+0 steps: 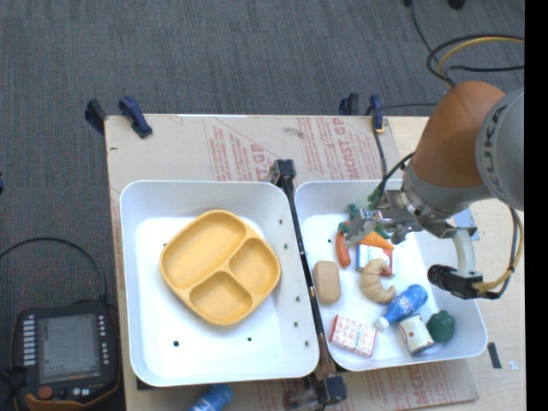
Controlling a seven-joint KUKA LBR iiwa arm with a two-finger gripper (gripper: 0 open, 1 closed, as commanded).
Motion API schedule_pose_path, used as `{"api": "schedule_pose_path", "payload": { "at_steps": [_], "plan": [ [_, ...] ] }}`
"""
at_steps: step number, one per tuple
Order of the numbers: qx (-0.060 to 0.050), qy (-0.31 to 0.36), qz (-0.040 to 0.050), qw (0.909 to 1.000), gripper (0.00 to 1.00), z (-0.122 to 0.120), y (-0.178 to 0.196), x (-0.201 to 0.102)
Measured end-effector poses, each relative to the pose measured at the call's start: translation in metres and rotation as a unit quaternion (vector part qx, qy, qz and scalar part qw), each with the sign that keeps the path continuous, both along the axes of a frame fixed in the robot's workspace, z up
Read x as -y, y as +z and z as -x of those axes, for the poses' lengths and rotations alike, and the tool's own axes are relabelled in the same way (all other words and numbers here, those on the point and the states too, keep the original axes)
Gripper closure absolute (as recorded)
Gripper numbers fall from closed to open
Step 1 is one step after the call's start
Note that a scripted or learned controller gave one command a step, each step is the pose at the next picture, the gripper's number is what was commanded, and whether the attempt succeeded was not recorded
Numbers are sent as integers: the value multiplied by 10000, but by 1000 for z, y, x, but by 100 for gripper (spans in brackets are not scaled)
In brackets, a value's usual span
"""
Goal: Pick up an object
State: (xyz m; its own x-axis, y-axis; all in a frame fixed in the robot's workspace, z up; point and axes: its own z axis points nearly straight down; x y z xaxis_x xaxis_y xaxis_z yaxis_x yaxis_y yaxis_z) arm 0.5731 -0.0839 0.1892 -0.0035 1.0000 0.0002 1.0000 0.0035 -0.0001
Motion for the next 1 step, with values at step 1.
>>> {"api": "schedule_pose_path", "payload": {
  "at_steps": [1],
  "plan": [
    [22, -17, -2, 10000, 0, -19, -97, 4]
  ]
}}
